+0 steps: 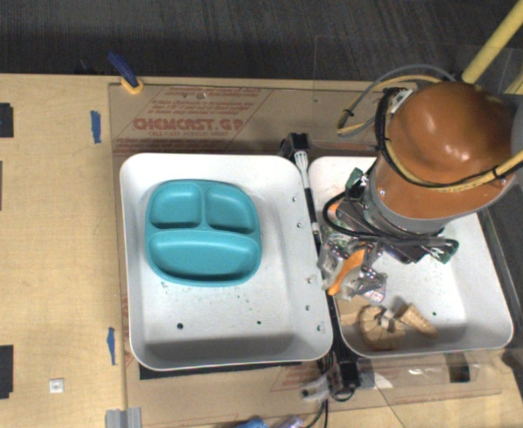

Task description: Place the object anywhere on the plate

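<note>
Two shallow white bins are seen side by side on the bench, the left bin (pixel 141 328) and the right bin (pixel 488 315) touching along a dark seam at the middle. One teal plate (pixel 204 232) is counted, divided into three compartments; it is set in the upper half of the left bin, toward 10 o'clock from that bin's centre, with two small wells at its 12 o'clock side and one long well at its 6 o'clock side. A few dark specks are scattered over the left bin's floor below the plate.

One arm (pixel 444 154) is seen over the right bin, its orange band filling that bin's 12 o'clock part. One gripper (pixel 355 270) is lowered beneath it, near the right bin's 9 o'clock wall. An orange object (pixel 343 275) is seen at the gripper's tip, thin and tilted, among metal parts; whether it is pinched between the fingers or merely lies beside them cannot be told, and the spread of the jaws cannot be judged either. The orange object is well apart from the plate, in the other bin.

One tan cone-shaped piece (pixel 414 317) and one brown lumpy piece (pixel 377 324) are counted at the right bin's 6 o'clock side, just beside each other and near the gripper.
</note>
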`<state>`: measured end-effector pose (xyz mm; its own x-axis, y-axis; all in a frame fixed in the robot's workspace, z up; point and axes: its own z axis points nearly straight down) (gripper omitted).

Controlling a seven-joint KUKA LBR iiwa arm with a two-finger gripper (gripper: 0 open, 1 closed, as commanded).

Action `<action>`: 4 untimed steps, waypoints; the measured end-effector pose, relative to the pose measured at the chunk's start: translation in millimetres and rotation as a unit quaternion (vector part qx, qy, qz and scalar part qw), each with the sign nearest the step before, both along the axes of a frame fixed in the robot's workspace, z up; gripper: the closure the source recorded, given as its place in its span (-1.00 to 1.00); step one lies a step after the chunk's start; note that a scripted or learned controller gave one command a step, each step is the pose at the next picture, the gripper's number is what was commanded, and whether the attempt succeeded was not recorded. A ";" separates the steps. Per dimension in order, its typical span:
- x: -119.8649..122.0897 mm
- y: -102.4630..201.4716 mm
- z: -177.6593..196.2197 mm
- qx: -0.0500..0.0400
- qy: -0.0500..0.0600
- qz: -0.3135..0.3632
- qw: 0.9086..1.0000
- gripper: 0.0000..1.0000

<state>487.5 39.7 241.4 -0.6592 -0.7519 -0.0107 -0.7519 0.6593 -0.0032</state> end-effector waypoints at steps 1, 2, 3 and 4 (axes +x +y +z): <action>1.9 2.7 10.5 0.002 -0.004 0.001 1.000 1.00; 3.8 5.4 21.1 0.003 -0.007 0.001 1.000 1.00; 5.8 8.2 32.0 0.005 -0.012 0.002 1.000 1.00; -5.2 45.5 -22.8 -0.001 0.004 -0.085 0.996 1.00</action>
